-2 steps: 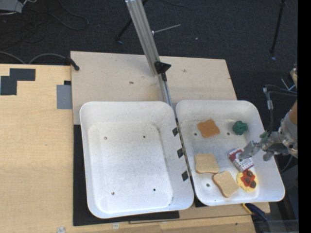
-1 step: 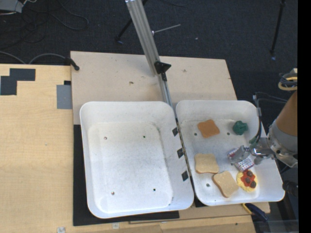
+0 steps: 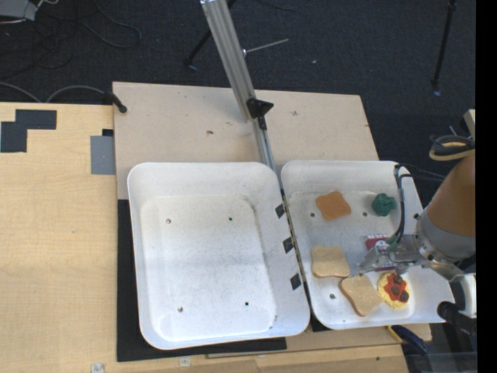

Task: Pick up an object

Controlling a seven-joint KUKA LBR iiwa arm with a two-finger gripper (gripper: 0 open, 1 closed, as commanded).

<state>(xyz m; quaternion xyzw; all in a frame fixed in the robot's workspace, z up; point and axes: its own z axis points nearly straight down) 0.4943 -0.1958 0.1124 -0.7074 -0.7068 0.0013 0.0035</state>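
Observation:
The right bin [image 3: 353, 173] holds several toy foods: an orange-brown slice [image 3: 333, 205], a green lump [image 3: 383, 203], a tan bread slice [image 3: 330, 261], a second bread slice [image 3: 361, 294], and a yellow piece with red topping [image 3: 394, 290]. My gripper [image 3: 380, 256] hangs low in this bin, between the bread slices and the green lump, just above the yellow piece. A small red and white thing [image 3: 377, 242] sits right at the gripper. The arm comes in from the right.
The left bin [image 3: 159, 185] lies beside the right one, with black clips along the shared rim. A metal rail [image 3: 233, 61] slants up from the bins' far edge. Wooden bench surface extends to the left.

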